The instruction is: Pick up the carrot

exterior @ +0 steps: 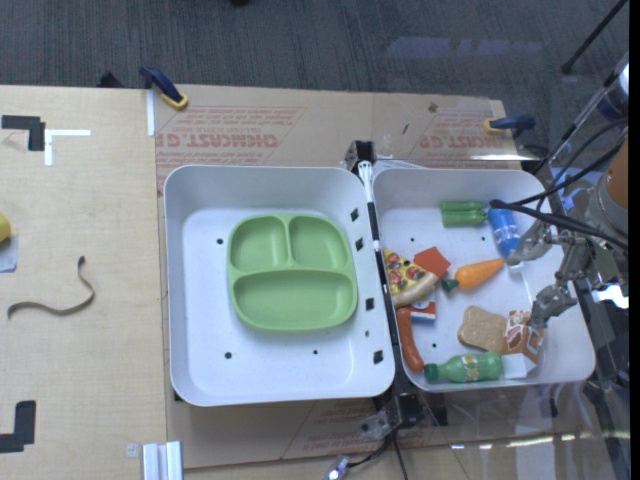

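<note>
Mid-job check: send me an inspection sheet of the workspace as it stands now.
Surface: right bin holds the toys; left bin holds a green divided plate.
Job's things: carrot lies in the right bin, nothing gripping it.
Clutter: pizza slice, sausage, toast, green bottle, blue bottle.
Hand: hand over the right bin's right side, apart from the carrot.
Cables: black cables near the arm.
Surroundings: cardboard, blue clamps.
</note>
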Robot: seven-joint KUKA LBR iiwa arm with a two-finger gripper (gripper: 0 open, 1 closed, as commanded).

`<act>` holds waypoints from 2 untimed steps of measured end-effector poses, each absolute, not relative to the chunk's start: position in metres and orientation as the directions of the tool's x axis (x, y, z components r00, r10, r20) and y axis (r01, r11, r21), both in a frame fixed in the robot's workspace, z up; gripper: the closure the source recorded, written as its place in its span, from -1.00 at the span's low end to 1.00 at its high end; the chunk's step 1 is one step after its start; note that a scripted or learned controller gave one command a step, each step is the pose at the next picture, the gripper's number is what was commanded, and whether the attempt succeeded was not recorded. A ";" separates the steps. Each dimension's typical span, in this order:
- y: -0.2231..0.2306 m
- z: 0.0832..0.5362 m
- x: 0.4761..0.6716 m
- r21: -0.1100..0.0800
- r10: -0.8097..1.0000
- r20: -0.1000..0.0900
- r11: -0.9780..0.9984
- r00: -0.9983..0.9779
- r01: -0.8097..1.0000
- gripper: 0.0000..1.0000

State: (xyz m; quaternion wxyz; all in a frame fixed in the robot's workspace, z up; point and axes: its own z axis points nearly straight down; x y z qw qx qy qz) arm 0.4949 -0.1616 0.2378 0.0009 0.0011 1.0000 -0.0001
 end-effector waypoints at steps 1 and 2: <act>-0.156 0.112 0.529 -0.001 0.198 -0.023 0.980 -0.980 0.198 -1.00; -0.114 0.100 0.599 -0.007 0.282 -0.016 0.959 -0.959 0.282 -1.00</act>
